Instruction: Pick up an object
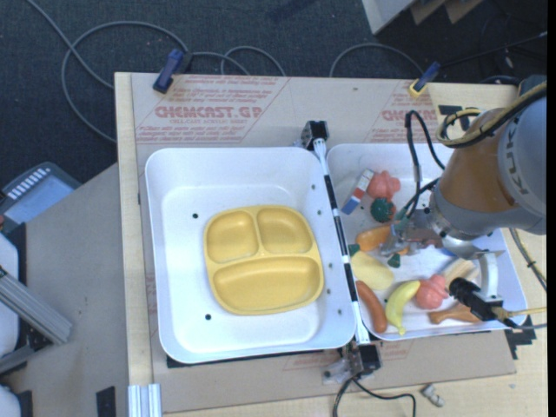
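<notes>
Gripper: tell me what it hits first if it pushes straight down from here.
Likely the orange toy or pale yellow piece beneath the gripper in the right bin; depth is unclear from above.

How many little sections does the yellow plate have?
3. The yellow plate in the left bin has two small sections side by side at the far end and one wide section at the near end.

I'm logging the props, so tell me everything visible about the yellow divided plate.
The yellow divided plate is a rounded rectangle of what looks like smooth matte plastic, with two small compartments on the far side and one long one nearer the camera. It lies flat, slightly rotated, near the middle of the left bin, with nothing in it.
</notes>
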